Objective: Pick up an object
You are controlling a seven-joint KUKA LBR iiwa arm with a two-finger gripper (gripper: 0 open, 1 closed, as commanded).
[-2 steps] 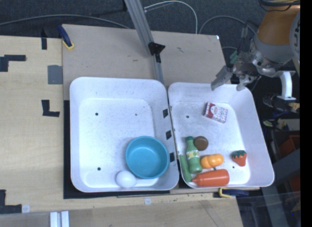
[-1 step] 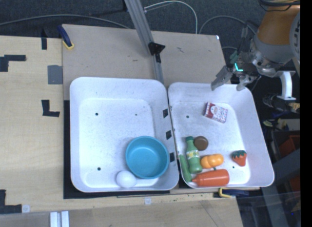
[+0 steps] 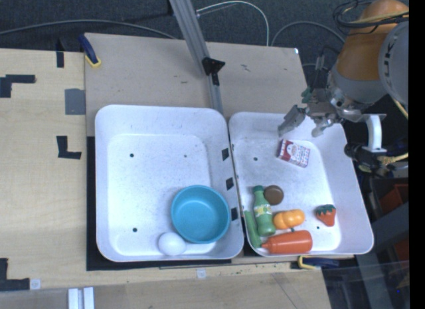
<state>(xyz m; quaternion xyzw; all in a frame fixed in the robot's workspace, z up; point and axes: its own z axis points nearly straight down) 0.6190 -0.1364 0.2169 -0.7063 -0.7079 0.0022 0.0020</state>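
Observation:
My gripper [image 3: 307, 123] hangs above the far part of the right bin [image 3: 335, 168], its two grey fingers spread open with nothing between them. Just below it lies a red and white carton [image 3: 294, 152]. Toward the near end of that bin lie a green bottle [image 3: 261, 214], a brown round piece [image 3: 273, 195], an orange piece [image 3: 288, 219], a red-orange carrot-like piece [image 3: 289, 242] and a small strawberry [image 3: 325, 214].
The left bin [image 3: 133, 141] holds a blue bowl [image 3: 200, 212] and a white ball [image 3: 171, 242] near its front edge. A slanted grey metal pole [image 3: 190, 25] crosses the bench behind the bins. Cables lie at the back.

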